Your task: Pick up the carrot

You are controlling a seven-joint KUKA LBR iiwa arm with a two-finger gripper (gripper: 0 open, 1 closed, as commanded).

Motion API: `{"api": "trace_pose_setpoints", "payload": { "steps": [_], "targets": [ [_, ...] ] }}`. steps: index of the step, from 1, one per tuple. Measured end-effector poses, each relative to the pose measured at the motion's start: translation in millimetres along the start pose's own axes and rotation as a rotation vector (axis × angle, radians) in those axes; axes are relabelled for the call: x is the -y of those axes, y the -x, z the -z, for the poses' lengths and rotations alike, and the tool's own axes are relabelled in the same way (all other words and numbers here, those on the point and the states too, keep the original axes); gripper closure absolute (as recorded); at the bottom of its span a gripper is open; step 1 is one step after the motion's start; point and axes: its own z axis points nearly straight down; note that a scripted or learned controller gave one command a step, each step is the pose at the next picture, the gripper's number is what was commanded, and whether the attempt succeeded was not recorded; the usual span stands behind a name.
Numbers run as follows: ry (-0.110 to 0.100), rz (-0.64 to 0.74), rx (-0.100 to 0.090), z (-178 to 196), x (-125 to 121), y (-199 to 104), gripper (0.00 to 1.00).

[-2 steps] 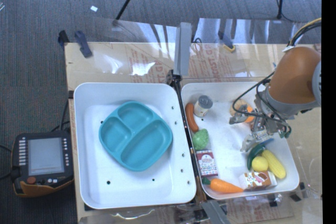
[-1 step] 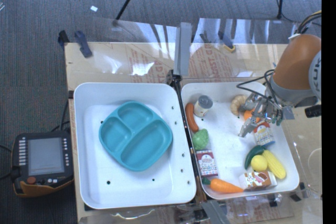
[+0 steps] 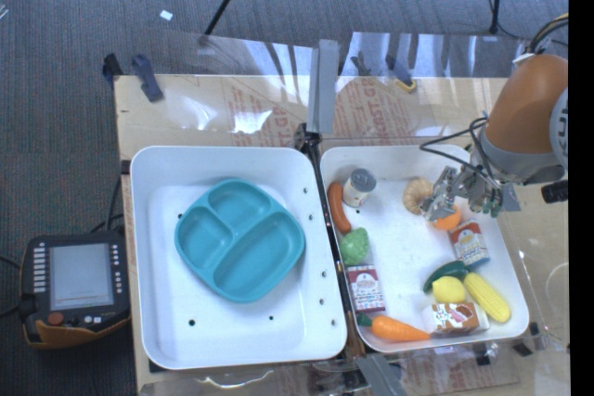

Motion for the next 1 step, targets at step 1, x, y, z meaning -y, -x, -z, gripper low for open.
{"api": "trace_pose_setpoints", "payload": {
  "steps": [1],
  "targets": [
    [0.001, -0.189, -0.003, 58.6, -98.3, -66.4, 1.00]
  ]
}}
